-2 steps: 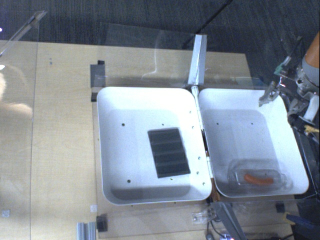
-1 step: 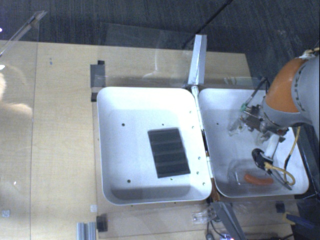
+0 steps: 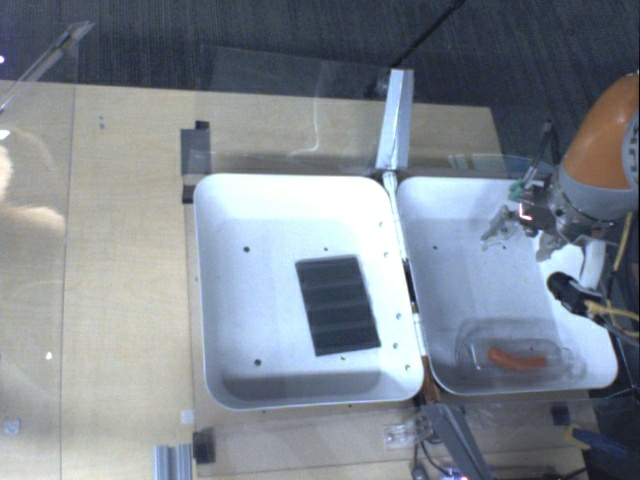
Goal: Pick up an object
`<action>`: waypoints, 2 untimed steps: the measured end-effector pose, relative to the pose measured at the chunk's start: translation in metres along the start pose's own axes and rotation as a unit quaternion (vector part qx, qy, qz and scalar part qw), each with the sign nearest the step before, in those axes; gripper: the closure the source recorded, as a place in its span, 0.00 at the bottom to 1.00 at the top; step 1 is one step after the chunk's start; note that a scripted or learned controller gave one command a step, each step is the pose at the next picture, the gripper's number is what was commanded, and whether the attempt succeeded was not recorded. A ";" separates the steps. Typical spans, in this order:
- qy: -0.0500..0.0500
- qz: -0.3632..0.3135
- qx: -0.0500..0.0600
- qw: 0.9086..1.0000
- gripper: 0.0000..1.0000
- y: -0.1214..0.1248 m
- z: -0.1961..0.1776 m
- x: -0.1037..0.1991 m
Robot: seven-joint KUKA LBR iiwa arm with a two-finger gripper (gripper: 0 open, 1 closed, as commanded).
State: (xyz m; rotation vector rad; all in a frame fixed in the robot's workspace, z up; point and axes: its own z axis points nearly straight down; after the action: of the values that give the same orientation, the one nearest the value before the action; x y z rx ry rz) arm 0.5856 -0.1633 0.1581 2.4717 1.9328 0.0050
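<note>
A dark ribbed rectangular pad [image 3: 338, 305] lies flat in the middle of the left bin [image 3: 225, 268]. In the right bin [image 3: 440, 268], near its front edge, rests a clear plastic piece [image 3: 515, 353] with an orange object [image 3: 517, 359] inside or under it. My gripper [image 3: 505, 224] hangs over the right bin's back right part, well behind the clear piece and apart from it. Nothing shows in the gripper.
The arm's grey wrist and orange band [image 3: 600, 158] fill the right edge above the right bin. A metal post [image 3: 395, 128] stands at the back between the bins. Cables [image 3: 590, 303] hang by the right bin's right wall.
</note>
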 end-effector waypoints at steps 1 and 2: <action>0.001 -0.036 -0.004 0.999 0.00 -0.034 0.068 0.031; 0.000 -0.096 -0.001 0.995 0.00 0.070 0.071 0.031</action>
State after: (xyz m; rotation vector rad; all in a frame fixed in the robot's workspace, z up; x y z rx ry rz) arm 0.6612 -0.1500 0.0875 2.2724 2.1611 0.0062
